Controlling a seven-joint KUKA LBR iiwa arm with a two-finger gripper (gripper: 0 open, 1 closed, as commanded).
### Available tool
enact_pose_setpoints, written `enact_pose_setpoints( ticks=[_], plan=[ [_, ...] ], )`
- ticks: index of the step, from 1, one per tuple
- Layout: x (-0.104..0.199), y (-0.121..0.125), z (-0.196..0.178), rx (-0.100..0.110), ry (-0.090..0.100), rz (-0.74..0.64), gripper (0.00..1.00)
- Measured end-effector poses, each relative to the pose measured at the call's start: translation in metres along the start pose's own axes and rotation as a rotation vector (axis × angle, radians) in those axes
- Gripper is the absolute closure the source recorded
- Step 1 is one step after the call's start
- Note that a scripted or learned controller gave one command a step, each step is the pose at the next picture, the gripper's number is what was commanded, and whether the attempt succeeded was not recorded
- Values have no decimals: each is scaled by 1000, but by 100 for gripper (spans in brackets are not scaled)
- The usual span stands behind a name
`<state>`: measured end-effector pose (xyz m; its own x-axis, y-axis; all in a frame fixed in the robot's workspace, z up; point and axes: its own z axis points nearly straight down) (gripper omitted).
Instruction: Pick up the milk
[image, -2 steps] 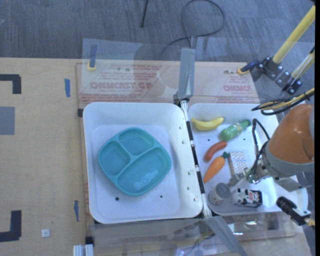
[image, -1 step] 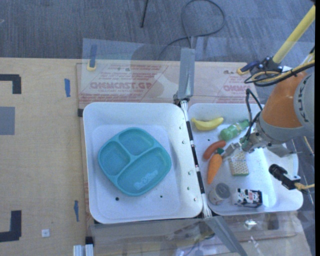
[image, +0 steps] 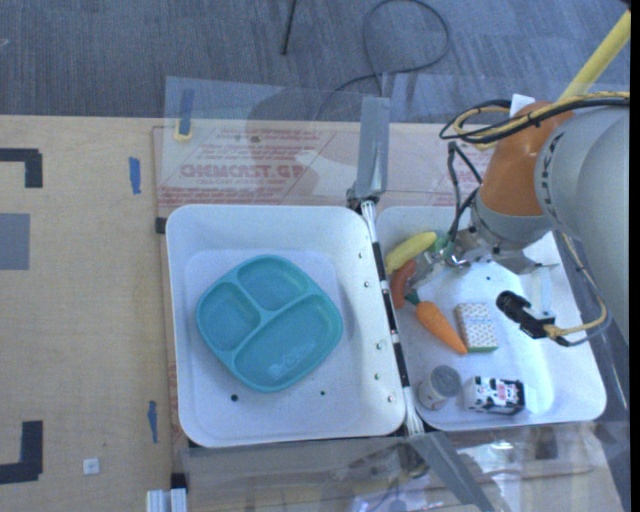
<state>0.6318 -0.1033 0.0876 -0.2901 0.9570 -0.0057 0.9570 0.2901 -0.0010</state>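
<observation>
From the overhead camera, we are seeing our gripper (image: 440, 258) hovering at the right bin's (image: 590, 385) far-left corner, beside the banana (image: 410, 249). The milk carton (image: 497, 395) is lying on its side at the near edge, long axis running left-right. We are reaching in from the right, and the pincer's state we cannot tell.
</observation>
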Motion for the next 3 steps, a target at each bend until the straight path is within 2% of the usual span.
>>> enact_pose_setpoints(
  ticks=[1,2,3],
  plan=[
    [13,-92,-17,1,9,-298,0],
    [-15,-86,-124,0,6,-102,0],
    [16,-69,-89,3,8,-45,0]
  ],
)
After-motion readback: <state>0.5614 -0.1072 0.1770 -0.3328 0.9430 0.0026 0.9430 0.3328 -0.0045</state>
